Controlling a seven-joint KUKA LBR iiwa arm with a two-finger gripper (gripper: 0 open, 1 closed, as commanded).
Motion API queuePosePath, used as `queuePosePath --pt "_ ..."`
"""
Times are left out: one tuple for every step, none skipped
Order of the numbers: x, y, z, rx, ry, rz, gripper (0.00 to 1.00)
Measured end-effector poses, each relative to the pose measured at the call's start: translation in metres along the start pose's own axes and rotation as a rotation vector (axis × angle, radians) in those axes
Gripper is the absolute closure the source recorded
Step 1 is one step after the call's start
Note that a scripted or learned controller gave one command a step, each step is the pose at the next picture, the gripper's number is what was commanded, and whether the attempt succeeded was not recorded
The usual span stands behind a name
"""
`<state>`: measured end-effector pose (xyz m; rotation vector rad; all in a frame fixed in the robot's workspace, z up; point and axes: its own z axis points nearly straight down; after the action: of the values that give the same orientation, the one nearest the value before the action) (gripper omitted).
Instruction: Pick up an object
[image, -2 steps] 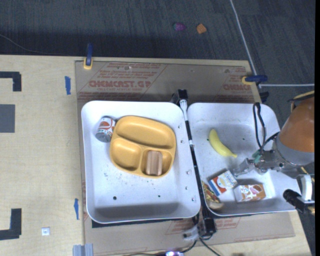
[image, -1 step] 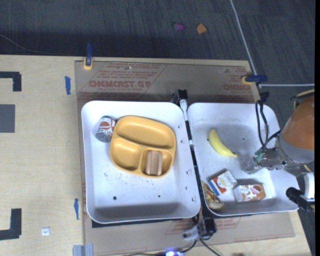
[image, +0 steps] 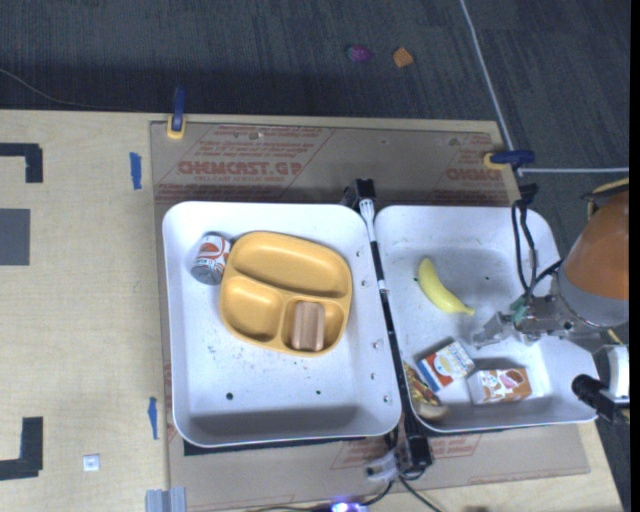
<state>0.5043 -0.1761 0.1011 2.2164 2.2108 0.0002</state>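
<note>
Nearest the camera, along the right bin's (image: 540, 225) front edge, sit two small white printed cartons (image: 445, 362) (image: 499, 384) w/ red-orange graphics, side by side, plus a brownish crumpled item (image: 424, 392) at the front-left corner, too small to identify. One yellow banana (image: 441, 287) lies toward the bin's middle, well apart from the cartons. Gripper (image: 497, 327) hangs over the right-centre of this bin, between banana and cartons; can't tell if the pincer is open or closed, nothing visibly held. Step, as I judge: approach, pre-grasp. Next move prob needs descent onto one target, fingers straddling it. Left bin (image: 190, 330): one yellow compartment tray (image: 282, 290) w/ one tan block (image: 307, 326) in its front-right compartment, one small can (image: 210, 258) touching the tray near the back-left corner.
</note>
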Motion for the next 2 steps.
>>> queuePosePath --pt "0.045 -0.010 0.012 -0.006 -0.002 0.000 0.00" --pt "0.041 -0.008 0.000 -0.015 -0.010 0.003 1.00"
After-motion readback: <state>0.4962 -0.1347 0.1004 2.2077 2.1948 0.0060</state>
